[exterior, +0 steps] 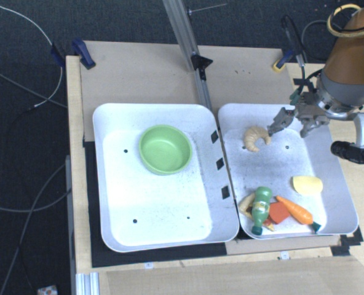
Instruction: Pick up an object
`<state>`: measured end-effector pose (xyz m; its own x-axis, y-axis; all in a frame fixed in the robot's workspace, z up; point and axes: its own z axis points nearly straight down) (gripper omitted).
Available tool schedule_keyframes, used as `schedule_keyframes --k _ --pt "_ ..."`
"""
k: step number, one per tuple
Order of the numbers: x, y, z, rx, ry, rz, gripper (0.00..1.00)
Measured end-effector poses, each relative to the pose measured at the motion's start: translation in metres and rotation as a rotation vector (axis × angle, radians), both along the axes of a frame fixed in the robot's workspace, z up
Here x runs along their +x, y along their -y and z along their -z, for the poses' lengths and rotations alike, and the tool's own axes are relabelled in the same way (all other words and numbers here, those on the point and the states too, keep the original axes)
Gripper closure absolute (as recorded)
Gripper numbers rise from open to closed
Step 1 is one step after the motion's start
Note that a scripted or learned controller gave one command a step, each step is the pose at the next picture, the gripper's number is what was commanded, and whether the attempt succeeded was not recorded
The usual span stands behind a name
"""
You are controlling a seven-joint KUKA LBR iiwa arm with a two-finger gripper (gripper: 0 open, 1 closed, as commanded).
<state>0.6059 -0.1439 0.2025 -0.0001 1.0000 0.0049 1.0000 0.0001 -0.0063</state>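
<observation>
One light, stiff croissant [254,138] is judged best pinched mid-curve by the spread gripper [291,123] just beside it.

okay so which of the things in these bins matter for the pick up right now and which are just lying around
In play: end effector, croissant beside it.
Lying about: green bowl in the left bin; yellow piece, carrot, green bottle in the right bin.
</observation>
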Motion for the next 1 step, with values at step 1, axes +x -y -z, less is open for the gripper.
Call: schedule_keyframes --k 1 --pt "0.0042 0.0030 0.0445 0.000 -0.007 0.001 0.00"
